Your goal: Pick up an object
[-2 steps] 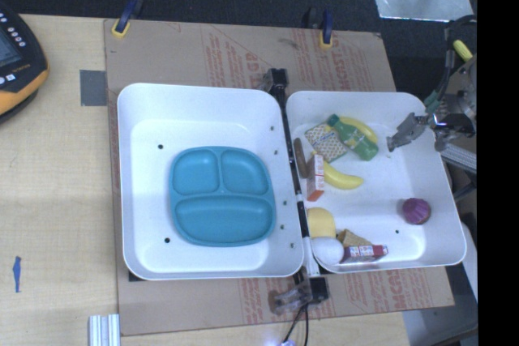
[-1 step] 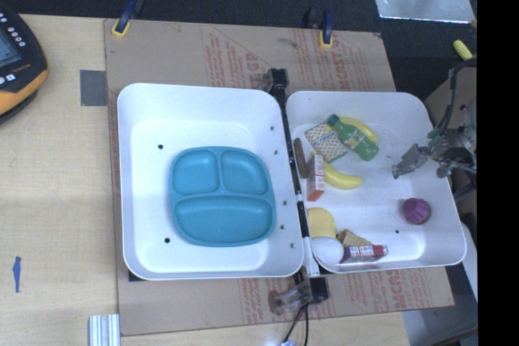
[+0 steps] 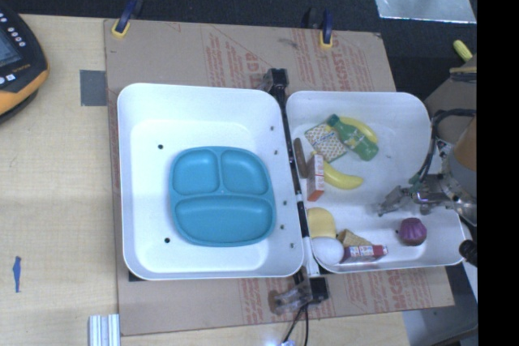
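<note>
My gripper (image 3: 388, 203) reaches in from the right and hangs over the right bin (image 3: 405, 104), its fingers spread open with nothing between them. Just below and right of it lies a purple round object (image 3: 413, 232). Left of the gripper lies a yellow banana (image 3: 342, 179). A green and yellow bottle (image 3: 355, 136) and a checkered packet (image 3: 327, 143) lie at the back of the bin. An orange and white box (image 3: 315, 177) lies beside the left wall. A yellow item (image 3: 320, 221), a white round item (image 3: 328, 249) and a small red bottle (image 3: 362, 253) sit at the front.
The left bin (image 3: 146, 105) holds a blue divided plate (image 3: 221, 196). A dark stick (image 3: 299, 158) lies along the right bin's left wall. Cables loop near the arm (image 3: 454, 174) at the right. A yellow and black pendant (image 3: 16, 61) rests on the bench at far left.
</note>
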Robot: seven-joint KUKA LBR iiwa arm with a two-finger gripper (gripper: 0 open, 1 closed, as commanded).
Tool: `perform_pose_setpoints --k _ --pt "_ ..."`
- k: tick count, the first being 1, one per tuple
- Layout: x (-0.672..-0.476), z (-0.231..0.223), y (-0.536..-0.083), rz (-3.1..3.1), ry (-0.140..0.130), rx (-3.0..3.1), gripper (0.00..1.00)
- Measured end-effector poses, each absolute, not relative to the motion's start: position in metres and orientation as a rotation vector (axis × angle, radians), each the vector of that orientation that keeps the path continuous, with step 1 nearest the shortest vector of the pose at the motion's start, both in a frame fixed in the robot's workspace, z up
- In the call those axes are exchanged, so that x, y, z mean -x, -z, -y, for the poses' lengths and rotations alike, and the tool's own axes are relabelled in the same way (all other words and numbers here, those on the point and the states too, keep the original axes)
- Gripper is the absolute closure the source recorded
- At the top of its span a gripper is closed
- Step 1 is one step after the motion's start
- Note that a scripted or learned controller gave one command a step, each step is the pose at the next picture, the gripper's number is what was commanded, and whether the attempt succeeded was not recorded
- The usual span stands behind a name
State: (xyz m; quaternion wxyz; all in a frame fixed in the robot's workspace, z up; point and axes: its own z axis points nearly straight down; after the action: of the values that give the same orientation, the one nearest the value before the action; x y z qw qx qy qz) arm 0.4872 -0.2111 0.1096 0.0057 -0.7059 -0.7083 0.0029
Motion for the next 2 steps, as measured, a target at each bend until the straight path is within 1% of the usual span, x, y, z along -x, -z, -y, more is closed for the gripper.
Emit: perform_pose_setpoints --k 1,2 --pt "-0.475 0.211 -0.091 2.223 -0.004 2.213 0.00" --pt "-0.534 0.126 -0.092 2.238 0.005 2.204 0.00"
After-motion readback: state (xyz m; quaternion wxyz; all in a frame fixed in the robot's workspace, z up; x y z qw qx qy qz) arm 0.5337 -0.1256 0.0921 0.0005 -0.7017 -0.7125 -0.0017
